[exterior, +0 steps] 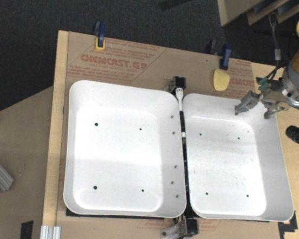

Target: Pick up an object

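Nearest the camera, at the near edge of the worktop point(123, 238), a small black clip and cable point(183, 231) sit at the seam between the two bins. The left bin point(76, 134) and the right bin point(278, 177) lie side by side, their floors bare white apart from a few small dark dots, so no loose object lies within them for a grasp. Farther back, the gripper point(258, 106) hangs over the far right corner of the right bin, its fingers spread apart and pinching nothing. The one loose thing I can make out is a small pale yellow object point(221, 80) resting on the cardboard board point(124, 61) beyond the bins, just beside a blue clamp point(225, 57). It lies to the left of the fingers and a little farther away, outside the bin rim, its long axis roughly near to far. In my judgement that rim and the clamp stand closest to any approach. A second blue clamp point(100, 33) holds the far left.
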Available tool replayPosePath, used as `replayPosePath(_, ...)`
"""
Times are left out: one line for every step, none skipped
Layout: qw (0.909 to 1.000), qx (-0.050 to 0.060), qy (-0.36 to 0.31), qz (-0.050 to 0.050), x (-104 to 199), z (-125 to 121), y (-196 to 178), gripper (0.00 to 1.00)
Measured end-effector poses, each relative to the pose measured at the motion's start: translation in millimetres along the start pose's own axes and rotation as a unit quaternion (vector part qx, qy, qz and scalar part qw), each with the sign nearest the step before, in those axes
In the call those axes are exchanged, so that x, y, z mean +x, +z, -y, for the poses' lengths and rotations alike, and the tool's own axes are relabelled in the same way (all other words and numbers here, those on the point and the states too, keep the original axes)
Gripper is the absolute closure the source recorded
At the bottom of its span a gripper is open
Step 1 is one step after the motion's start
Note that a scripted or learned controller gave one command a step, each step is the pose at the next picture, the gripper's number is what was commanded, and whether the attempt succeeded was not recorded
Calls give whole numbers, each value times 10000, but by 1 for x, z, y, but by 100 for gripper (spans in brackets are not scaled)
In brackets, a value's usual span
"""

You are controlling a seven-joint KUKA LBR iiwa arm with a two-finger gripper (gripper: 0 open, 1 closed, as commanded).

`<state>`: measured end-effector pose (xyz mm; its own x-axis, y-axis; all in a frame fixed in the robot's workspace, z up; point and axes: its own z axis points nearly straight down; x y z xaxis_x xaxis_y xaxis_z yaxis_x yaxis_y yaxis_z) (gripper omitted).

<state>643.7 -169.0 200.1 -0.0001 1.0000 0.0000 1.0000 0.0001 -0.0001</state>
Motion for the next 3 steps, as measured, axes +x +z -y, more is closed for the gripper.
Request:
replayPosePath(10000, 49, -16, -22, 59, 45, 86, 0)
replayPosePath(9999, -94, 28, 40, -12, 109, -167, 0)
replayPosePath(10000, -30, 0, 20, -9, 108, -167, 100)
